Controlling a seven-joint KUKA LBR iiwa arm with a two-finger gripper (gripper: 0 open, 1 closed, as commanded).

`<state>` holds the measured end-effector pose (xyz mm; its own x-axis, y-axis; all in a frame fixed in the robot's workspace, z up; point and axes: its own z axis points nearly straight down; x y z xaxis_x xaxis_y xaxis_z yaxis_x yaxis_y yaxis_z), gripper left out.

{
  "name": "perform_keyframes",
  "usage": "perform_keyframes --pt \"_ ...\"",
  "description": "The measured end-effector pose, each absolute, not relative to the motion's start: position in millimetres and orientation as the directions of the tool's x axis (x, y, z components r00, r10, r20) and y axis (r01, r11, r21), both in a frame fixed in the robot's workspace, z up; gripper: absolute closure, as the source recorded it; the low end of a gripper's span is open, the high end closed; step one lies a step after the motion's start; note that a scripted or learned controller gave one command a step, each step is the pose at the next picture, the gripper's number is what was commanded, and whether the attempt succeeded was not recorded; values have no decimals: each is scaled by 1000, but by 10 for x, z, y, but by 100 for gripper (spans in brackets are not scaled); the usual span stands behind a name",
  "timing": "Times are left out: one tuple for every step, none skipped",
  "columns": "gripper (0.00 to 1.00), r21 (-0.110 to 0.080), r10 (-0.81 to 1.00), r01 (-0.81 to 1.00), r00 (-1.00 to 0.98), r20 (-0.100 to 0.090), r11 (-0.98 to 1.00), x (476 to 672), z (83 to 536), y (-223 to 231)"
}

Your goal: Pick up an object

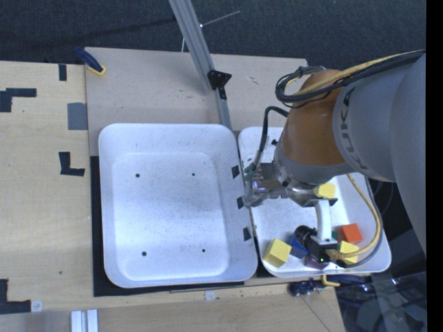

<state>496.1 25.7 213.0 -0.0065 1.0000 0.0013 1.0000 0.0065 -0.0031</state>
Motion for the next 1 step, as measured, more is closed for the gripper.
perform_keyframes --pt "100 -2 1000 1000 -9 2 9 4979 2233 877"
